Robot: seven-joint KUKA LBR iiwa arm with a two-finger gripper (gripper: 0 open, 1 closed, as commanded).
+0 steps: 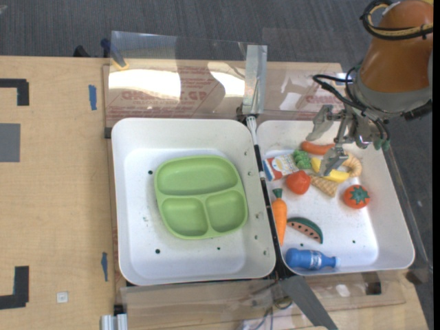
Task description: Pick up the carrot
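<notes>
The carrot (279, 215), orange with a green top, lies lengthwise against the left wall of the right bin (385, 246). My gripper (329, 145) hangs over the pile of toy food at the back of that bin, up and to the right of the carrot and well apart from it. Its fingers (335, 161) stand open, with nothing held between them.
Around the gripper lie a red sausage (313, 146), broccoli (301, 159), a banana (331, 174) and a tomato (298, 182). Further forward are a second tomato (356, 196), a watermelon slice (304, 229) and a blue bottle (309, 259). The left bin holds a green divided plate (201, 196).
</notes>
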